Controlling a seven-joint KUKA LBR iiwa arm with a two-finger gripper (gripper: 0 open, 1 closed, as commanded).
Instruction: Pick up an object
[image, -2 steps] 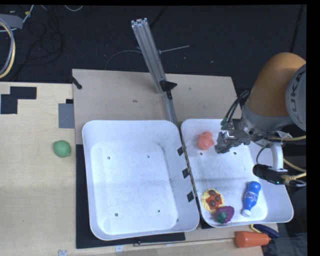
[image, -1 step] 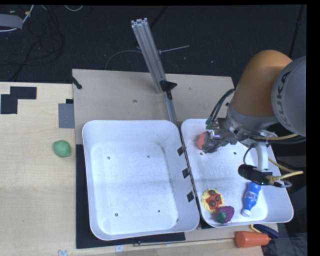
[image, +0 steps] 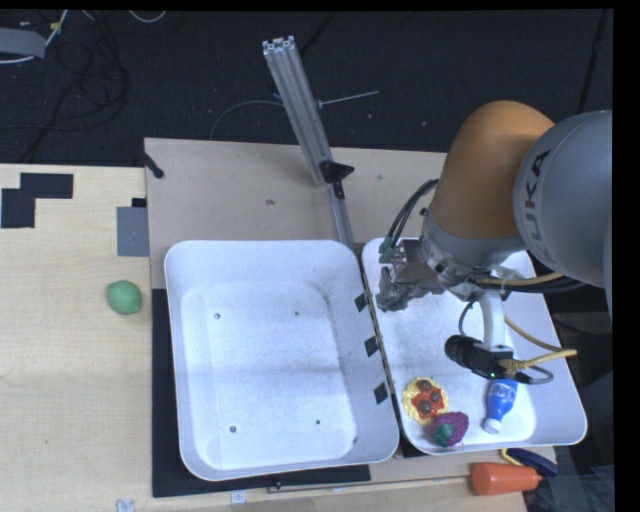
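My hand (image: 392, 290) hung low over the right bin (image: 560, 420), near its far left corner, beside the divider between the two bins; whether it was open or closed, I could not tell. The things worth picking lay at the near end of that bin: a yellow toy (image: 424, 397) with red spots, a purple toy (image: 449, 428) touching it, and a blue-and-white bottle (image: 499, 404) just beside them. The left bin (image: 190, 262) offered nothing for me. To do this well, I judged I should travel toward the near end, choose the bottle since it stood apart, and come straight down centred across its narrow width.
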